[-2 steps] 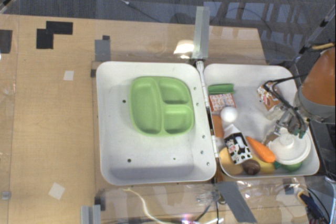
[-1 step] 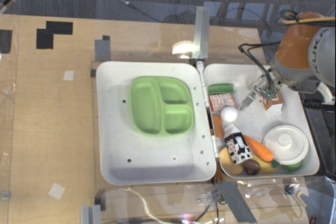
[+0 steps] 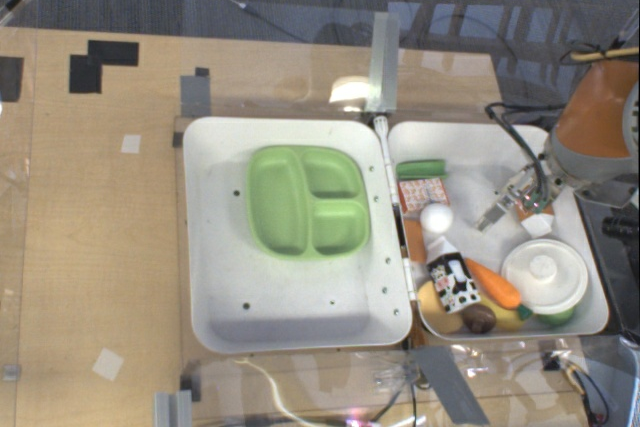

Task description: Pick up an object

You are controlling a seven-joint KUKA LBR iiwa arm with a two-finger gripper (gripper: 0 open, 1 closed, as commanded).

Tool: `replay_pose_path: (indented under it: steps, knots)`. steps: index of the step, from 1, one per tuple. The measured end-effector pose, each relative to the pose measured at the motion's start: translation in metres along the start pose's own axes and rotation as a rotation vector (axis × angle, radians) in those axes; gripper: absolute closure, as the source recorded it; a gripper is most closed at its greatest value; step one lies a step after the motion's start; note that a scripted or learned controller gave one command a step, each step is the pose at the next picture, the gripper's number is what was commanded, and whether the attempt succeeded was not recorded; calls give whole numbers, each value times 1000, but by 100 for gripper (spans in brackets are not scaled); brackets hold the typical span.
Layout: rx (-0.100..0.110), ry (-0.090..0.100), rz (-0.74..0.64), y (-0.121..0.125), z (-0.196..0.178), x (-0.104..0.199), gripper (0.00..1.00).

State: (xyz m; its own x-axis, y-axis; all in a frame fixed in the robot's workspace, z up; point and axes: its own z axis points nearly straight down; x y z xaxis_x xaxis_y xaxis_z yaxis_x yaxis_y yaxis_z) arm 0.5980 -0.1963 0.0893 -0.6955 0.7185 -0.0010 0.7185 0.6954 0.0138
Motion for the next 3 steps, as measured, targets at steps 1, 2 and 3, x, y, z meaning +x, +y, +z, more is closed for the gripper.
replay_pose_path:
  steps: [1, 2, 3]
  knots:
    - [-5, -3, 72, -4, 0, 8, 0]
    - [5, 1, -84, 9, 2, -11, 0]
    - [8, -8, -282, 15, 1, -25, 0]
